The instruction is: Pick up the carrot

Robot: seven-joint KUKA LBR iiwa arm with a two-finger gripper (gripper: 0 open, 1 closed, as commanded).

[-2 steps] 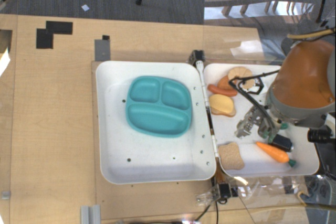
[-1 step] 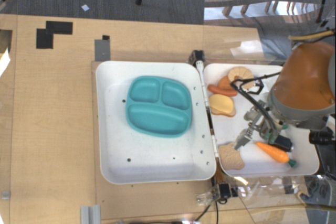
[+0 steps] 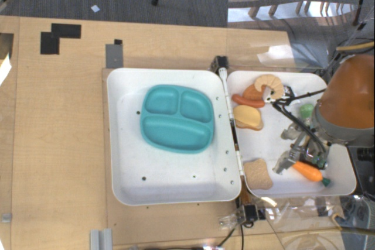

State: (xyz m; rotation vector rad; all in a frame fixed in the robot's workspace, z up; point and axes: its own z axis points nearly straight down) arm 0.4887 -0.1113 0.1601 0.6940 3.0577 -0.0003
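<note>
The carrot (image 3: 307,171), orange with a green stub at its right end, lies near the front right corner of the right bin (image 3: 337,187). My gripper (image 3: 286,149) hangs low over that bin, just left of the carrot. Its fingers (image 3: 283,165) are spread open with only bare bin floor between them. The carrot's left tip sits beside the base of the nearer finger and is not between the two. The grey arm with its orange band (image 3: 350,96) covers the bin's right side.
The right bin also holds a tan bread slice (image 3: 258,174), a yellow piece (image 3: 248,118), a red sausage (image 3: 248,101), a croissant-like piece (image 3: 269,84) and a green item (image 3: 306,109). A teal divided plate (image 3: 177,117) lies in the left bin (image 3: 126,184).
</note>
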